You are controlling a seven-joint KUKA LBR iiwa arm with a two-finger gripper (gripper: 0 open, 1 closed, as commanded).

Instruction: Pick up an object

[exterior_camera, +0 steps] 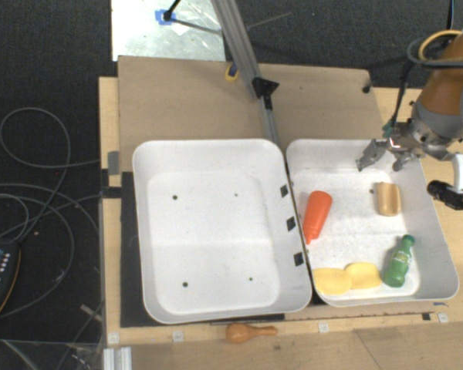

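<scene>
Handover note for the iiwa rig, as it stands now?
Gripper: open, nothing between the fingers, hovering over the far part of the right bin.
In the right bin: orange carrot near the left wall, tan block just below the gripper, green bottle and yellow pieces at the near edge.
An orange-brown pear-shaped thing lies on the bench in front of the left bin.
Done: nothing picked up.
Left: descend, grasp, lift; the tan block looks nearest.

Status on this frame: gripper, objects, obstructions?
Gripper open, holding nothing, above right bin far edge. Tan block nearest, just below it. Nothing between them.
</scene>
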